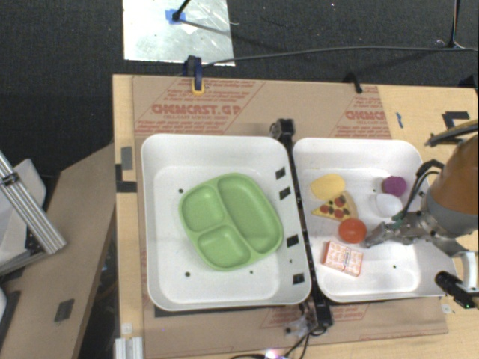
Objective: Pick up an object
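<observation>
In the right bin (408, 279): gripper (372, 237) low, just beside the red ball (352, 231).
Gripper state: cannot tell.
Left bin (161, 200): green tray (230, 221).

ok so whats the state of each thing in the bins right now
green divided plate: flat in the left bin, compartments bare
red ball: loose in the right bin, at the claw tip
pizza slice toy: lying flat
yellow piece: lying flat
purple ball: resting loose
red packet: lying flat

Arm (456, 189) cut off at right edge, white object (388, 204) beside purple one (394, 185) indistinct
</observation>
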### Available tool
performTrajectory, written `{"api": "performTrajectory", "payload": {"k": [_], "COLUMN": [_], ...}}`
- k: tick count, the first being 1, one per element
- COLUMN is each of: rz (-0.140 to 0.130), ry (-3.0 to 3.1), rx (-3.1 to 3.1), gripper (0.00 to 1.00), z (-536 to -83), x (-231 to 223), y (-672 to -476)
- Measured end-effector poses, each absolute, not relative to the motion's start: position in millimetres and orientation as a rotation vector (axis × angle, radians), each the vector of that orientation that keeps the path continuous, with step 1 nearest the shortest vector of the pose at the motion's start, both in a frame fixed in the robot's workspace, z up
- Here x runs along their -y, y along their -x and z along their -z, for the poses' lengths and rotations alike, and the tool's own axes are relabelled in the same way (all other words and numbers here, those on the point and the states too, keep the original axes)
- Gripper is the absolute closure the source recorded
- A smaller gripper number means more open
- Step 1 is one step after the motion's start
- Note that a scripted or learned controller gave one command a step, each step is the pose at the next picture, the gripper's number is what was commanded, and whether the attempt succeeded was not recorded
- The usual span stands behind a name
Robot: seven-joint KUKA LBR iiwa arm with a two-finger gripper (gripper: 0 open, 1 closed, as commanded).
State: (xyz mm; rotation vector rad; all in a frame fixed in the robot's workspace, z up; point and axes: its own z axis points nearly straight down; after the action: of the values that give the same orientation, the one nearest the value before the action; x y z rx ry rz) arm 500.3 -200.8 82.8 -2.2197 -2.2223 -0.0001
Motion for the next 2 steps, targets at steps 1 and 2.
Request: {"api": "performTrajectory", "payload": {"k": [1, 2], "rz": [0.004, 0.006], "ry": [2.223, 2.221], "rx": [2.226, 2.232], "gripper": [1.0, 1.0], "z": [-95.7, -156.1], "x": [201.2, 194.4], "y": [-502.0, -508.0]}}
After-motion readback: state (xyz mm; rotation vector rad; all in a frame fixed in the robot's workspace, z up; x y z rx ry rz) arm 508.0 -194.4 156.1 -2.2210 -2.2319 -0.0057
